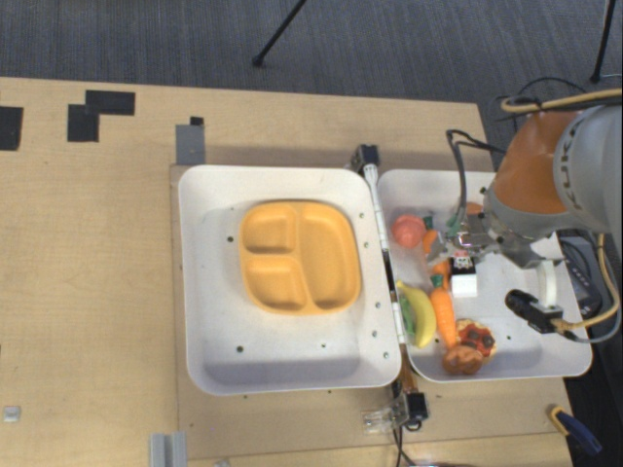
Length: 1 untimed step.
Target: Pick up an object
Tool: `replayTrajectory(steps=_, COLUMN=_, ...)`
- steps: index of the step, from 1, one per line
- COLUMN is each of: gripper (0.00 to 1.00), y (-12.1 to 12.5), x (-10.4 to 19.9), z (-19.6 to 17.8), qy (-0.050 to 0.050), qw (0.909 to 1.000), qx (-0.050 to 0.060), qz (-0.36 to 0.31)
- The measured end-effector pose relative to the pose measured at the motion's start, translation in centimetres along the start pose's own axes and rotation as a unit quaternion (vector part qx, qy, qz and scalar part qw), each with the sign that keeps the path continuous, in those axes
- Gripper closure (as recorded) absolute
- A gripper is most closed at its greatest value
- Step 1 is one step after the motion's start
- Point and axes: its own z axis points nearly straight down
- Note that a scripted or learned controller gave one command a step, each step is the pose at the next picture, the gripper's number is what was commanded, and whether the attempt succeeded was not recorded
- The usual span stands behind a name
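The right bin [545, 363] holds several toy foods: a pink-red round fruit [409, 230], a yellow-green banana [419, 315], an orange carrot [444, 317] and a brown and red piece [468, 348] at the front. My gripper [456, 249] is low over the bin's middle, just right of the round fruit and above the carrot's top end. A small orange piece [431, 242] lies close against its left side. A white block [463, 284] sits right below it. The arm's body hides the bin's back right part.
The left bin [209, 358] holds a yellow divided plate [297, 257]. A black clamp and rail [373, 178] run between the two bins. Cables and a black fitting [531, 309] hang from the arm over the right bin's right side.
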Motion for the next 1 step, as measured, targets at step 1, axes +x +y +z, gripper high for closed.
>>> replayTrajectory(steps=1, gripper=1.0, y=1.98, x=4.26, z=-10.11, qy=0.001, qw=0.9796, qx=0.002, qz=-0.201)
